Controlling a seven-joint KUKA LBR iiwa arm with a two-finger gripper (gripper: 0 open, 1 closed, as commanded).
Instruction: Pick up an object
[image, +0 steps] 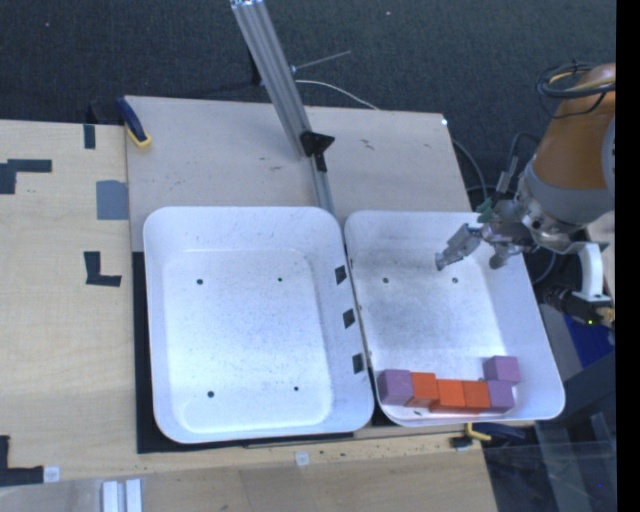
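blocks (452, 388), purple and orange, packed in row along near wall of right bin (520, 300), look light, stiff, square-edged; end purple one seems easiest, pinch across flat sides; gripper (478, 246) hangs above bin's far half, well apart, fingers spread wide, nothing between

You see the grey arm with its orange band (578, 110) entering from the right, its two-finger gripper (474, 250) angled down-left, fingers spread apart, holding nothing.

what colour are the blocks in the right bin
Purple and orange blocks, lined along the right bin's near edge, camera view.
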